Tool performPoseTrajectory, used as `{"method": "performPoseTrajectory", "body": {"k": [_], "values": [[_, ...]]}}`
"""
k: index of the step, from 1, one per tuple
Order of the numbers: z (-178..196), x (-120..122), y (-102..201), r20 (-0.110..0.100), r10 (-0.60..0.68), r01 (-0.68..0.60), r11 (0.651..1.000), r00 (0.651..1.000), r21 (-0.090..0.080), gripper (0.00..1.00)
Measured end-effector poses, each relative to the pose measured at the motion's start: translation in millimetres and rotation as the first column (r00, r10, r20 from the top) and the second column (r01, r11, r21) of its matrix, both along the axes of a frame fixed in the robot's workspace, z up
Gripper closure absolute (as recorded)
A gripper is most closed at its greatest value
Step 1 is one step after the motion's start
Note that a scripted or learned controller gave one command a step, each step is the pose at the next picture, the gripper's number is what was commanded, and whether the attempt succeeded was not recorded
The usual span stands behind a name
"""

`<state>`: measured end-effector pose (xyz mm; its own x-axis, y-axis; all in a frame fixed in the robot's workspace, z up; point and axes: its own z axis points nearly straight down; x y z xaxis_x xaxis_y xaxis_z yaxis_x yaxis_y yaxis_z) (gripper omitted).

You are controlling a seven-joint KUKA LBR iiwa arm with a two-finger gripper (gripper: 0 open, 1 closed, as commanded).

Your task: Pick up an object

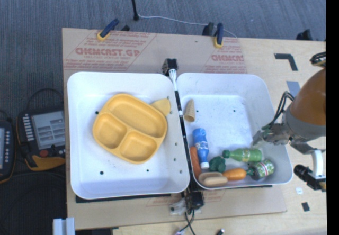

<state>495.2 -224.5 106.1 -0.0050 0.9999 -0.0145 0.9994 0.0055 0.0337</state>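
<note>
setting: grey carpeted floor around a bench topped with printed brown board (132, 51), bearing two shallow white bins side by side.

near edge, right bin (254, 83): a cluster of small toys along its front wall. tan bread-roll shape (212, 179) touching the wall; orange carrot piece (234, 174) just beside it; green can with a printed label (262, 169) at the front right corner; dark green broccoli piece (216, 164) behind the roll; green bottle (242, 154) lying on its side; orange carrot stick (195, 161) along the left wall; blue bottle with a white cap (200, 144) lying lengthwise just behind the cluster. farther back, a tan cone (189, 110) near the left wall, apart from the rest.

right bin's right rim: gripper (271, 136) low over the rim, just beside the green bottle's far end; whether its fingers are spread or closed cannot be told, and nothing is seen between them. orange band of the arm (313, 99) above.

left bin (79, 123): yellow three-compartment tray (131, 127) lying flat in the middle; a yellow wedge (162, 105) touching its back right edge.

far edge: two yellow-and-blue clamps (107, 29) on the board, a black pole behind.

left of the bench: a grey control pendant (45, 128) on the floor.
</note>
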Motion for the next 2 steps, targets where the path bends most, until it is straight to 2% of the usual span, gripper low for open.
{"method": "performPoseTrajectory", "body": {"k": [1,2], "values": [[-8,-3,25,-0.008,-0.01,0.01,1.0,1.0,-0.003,1.0],[-9,-1,6,-0.013,0.002,-0.002,1.0,1.0,0.024,1.0]]}}
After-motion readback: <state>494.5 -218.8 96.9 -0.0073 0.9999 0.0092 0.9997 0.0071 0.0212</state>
